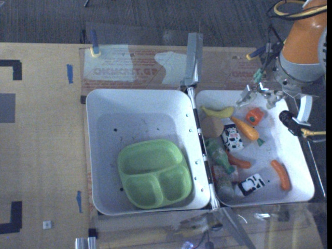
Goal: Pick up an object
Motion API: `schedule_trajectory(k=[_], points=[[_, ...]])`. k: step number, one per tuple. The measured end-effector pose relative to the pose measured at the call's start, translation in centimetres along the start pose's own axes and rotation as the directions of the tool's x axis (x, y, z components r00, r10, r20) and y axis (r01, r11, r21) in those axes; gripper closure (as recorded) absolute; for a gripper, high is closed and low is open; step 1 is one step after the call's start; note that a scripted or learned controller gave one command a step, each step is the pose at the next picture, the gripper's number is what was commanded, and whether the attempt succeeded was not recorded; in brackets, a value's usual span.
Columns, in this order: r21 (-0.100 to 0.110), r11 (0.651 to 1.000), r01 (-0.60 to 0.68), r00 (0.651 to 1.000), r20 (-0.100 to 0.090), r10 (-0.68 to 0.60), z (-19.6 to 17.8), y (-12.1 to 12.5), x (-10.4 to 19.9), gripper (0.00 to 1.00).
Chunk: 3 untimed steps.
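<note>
Camera view showed the gripper (258, 93), fingers spread and holding nothing, above a small orange toy (253, 116), likely light, rigid, graspable across its middle.

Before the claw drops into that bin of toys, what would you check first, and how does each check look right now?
1. Claw over the right bin: ok, it hangs at the far rim.
2. Target beneath: ok, a tomato and carrot lie just below.
3. Target free of neighbours: not ok, tomato touches carrot.
4. Claw carrying nothing: cannot tell.
5. Banana out of the path: ok, it lies off to the side.
6. Green tray out of the way: ok, in the left bin.
</note>
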<state>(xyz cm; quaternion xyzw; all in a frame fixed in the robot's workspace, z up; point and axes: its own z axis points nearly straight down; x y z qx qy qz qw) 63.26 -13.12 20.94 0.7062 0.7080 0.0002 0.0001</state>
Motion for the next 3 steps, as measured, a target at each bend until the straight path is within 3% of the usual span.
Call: schedule_trajectory(k=[1, 2, 3], points=[[-0.001, 0.999, -0.054, 0.999, 0.000, 0.054, 11.5, 0.8, 2.9, 0.00], [-0.004, 0.999, -0.054, 0.999, 0.000, 0.054, 10.3, 0.9, 2.9, 1.00], [-0.002, 0.997, -0.079, 0.997, 0.001, 0.079, 0.7, 3.5, 7.5, 1.00]])
